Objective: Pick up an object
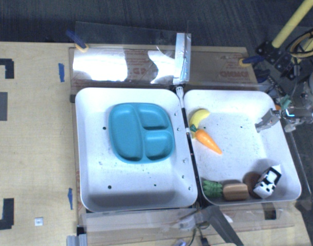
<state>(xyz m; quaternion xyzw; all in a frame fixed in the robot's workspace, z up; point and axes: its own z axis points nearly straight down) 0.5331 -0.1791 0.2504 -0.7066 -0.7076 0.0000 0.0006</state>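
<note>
Tool [271, 118] at right bin's edge, carrot [207, 141] well apart, left

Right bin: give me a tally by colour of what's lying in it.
Yellow: 1, the yellow piece
Orange: 1, the carrot
Green: 1, the green item
Brown: 2, the tan block and the dark brown piece
Black-and-white: 1, the cow-patterned toy
Total: 6

Two bins [89, 137] (one carrot [207, 141])
</note>
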